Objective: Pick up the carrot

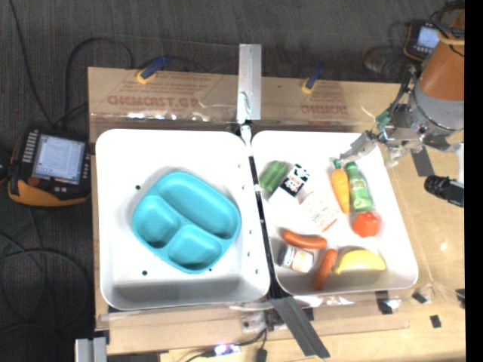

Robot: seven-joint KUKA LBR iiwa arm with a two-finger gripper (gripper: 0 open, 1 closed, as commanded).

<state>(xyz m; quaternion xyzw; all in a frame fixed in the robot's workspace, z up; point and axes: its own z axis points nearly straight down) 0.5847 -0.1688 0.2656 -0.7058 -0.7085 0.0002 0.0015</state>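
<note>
The carrot (341, 188) is orange with a small green top and lies lengthwise in the upper right part of the right bin (404, 236). A green bottle (359, 190) lies right against its right side. My gripper (371, 145) hangs over the bin's upper right corner, just above and to the right of the carrot's top end. It holds nothing that I can see. The grey arm with its orange band (442, 74) reaches in from the right.
The right bin also holds a red tomato (366, 223), two sausages (304, 240), a yellow fruit slice (361, 261), a can (296, 259), a white box (321, 214), a cow-patterned carton (296, 179) and a green vegetable (272, 176). A blue divided plate (187, 221) sits in the left bin (113, 202).
</note>
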